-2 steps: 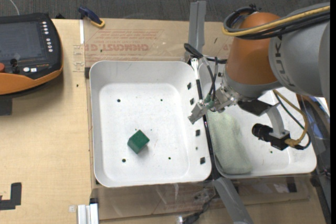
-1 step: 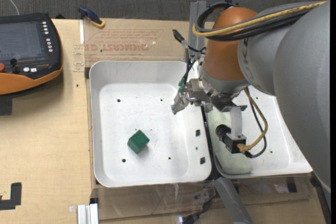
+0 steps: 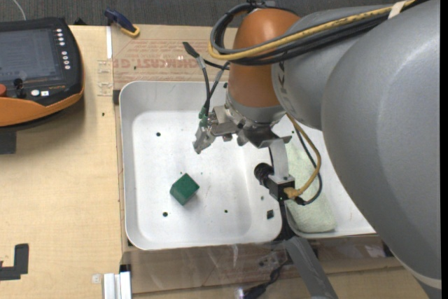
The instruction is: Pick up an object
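A small green cube [image 3: 185, 189] lies on the floor of the left white bin [image 3: 140, 150], towards its front left. My gripper [image 3: 213, 138] hangs over the middle of that bin, up and to the right of the cube and apart from it. I see nothing held in it. The grey arm with its orange band [image 3: 257, 56] comes in from the right and hides the bin's right side.
A pale green sponge-like pad [image 3: 310, 201] lies in the right bin, partly under the arm. A teach pendant [image 3: 35, 73] rests on the bench at the left. A blue and yellow clamp [image 3: 122, 22] sits behind the bins.
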Motion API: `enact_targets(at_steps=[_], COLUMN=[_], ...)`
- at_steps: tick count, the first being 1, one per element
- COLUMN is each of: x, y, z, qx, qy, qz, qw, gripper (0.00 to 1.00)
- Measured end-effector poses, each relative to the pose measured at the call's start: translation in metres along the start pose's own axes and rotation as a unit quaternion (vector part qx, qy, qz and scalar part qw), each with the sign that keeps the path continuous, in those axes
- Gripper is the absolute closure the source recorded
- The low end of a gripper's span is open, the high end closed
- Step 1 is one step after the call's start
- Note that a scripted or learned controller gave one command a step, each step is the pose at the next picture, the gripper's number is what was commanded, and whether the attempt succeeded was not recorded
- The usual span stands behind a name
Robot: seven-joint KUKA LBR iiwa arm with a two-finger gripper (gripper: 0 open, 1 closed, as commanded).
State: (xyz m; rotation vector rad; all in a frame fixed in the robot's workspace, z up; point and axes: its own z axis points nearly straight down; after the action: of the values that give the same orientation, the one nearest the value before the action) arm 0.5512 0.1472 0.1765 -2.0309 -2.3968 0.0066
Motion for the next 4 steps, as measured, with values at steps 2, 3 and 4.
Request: enact_targets(at_steps=[2, 3, 4], x=[0.006, 0.0, 0.023], y=[-0.074, -0.074, -0.03], z=[0.025, -0.072, -0.156], qx=[0.0, -0.003, -0.003], qy=[0.001, 0.0, -0.001], qz=[-0.264, -0.424, -0.564], qw=[0.9645, 0.9059, 0.826], gripper=[0.0, 0.0, 0.0])
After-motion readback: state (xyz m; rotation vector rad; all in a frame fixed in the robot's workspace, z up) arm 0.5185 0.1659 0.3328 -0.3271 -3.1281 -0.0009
